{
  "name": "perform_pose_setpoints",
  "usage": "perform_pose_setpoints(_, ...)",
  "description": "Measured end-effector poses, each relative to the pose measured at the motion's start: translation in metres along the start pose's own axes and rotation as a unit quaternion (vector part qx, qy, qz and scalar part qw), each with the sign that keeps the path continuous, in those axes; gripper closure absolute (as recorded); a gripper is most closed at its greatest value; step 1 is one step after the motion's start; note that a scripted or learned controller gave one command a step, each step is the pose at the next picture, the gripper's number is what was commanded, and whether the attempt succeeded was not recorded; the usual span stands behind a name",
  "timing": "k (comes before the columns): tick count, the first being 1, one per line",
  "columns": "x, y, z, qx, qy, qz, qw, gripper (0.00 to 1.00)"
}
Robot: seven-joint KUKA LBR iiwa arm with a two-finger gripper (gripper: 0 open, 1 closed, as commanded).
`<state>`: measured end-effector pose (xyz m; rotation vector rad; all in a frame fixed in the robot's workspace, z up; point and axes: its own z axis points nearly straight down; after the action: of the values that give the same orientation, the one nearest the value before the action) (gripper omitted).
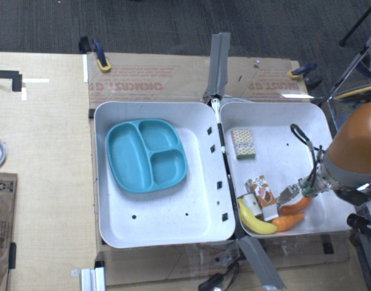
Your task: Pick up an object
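Right bin (276, 126): gripper (293, 193) low in the near right part, tip down among a cluster of small items. Finger spread: cannot tell; metal tip too small and blurred against the clutter. Nothing visibly lifted.

Cluster along the near edge of the right bin: banana (253, 219) at the near left corner, two orange carrot-like pieces (290, 214) just right of it, small printed carton (261, 194) leaning above the banana. Carrots and tip touching or nearly so. Likely target: upper carrot, judged from tip position only.

Separate: green-patterned box (243, 143) toward the far left of the same bin, well apart from the cluster. Thin dark strap (300, 137) near the far right wall.

Left bin (113, 223): blue divided plate (147, 155), far left part.

Advice for the grasp:
- Centre across the carrot's narrow width, not along its length.
- Keep clear of the carton and banana; crowded neighbours likely to get dragged.
- Rounded, tapered shape apt to squirt out; close slowly, lift straight up.
- Check after lift for something actually between the fingers.
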<state>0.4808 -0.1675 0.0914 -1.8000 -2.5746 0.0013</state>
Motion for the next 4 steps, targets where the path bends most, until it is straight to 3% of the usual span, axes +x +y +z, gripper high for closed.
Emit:
perform_pose_setpoints(1,-0.001,0.000,-0.009,-0.001,0.000,0.002,1.0000,1.00)
perform_pose_setpoints(2,-0.023,0.031,-0.025,-0.001,0.000,0.145,0.9894,1.00)
perform_pose_setpoints(3,-0.009,0.031,0.000,0.001,0.001,0.204,0.9789,1.00)
perform_pose_setpoints(4,0.029,0.046,-0.032,0.000,0.000,0.128,0.9917,1.00)
